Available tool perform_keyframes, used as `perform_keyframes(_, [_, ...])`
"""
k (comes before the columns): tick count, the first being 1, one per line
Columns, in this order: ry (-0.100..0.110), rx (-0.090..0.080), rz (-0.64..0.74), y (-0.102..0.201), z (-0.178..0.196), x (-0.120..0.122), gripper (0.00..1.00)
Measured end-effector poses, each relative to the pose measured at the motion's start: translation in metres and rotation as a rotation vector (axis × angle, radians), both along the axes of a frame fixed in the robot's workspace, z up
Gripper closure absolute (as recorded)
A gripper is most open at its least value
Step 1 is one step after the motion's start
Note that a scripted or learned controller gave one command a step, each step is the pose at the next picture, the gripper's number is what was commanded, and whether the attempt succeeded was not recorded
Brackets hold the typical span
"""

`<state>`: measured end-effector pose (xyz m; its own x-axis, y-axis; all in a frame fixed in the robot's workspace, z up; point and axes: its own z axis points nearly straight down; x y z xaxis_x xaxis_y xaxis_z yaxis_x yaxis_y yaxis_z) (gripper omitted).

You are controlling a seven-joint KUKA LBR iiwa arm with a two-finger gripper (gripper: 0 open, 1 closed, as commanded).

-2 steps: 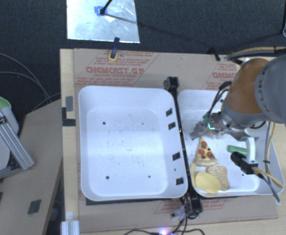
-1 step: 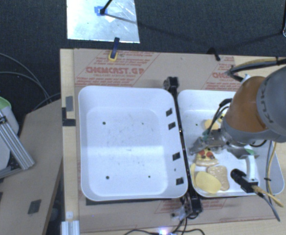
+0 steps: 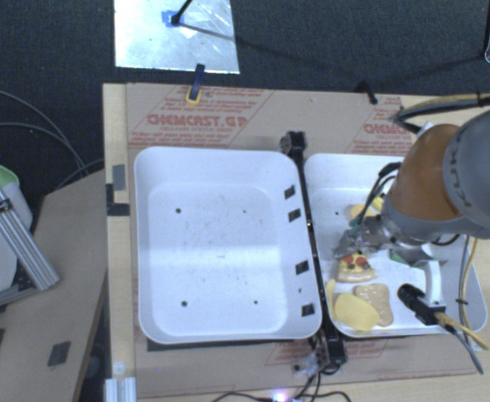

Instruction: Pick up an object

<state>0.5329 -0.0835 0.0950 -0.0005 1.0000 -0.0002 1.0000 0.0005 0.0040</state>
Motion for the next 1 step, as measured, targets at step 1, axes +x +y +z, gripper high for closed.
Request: perform_keyframes(1, [-0.011, 0.001, 0.011, 0.0554, 0.0958, 0.0608, 1.00])
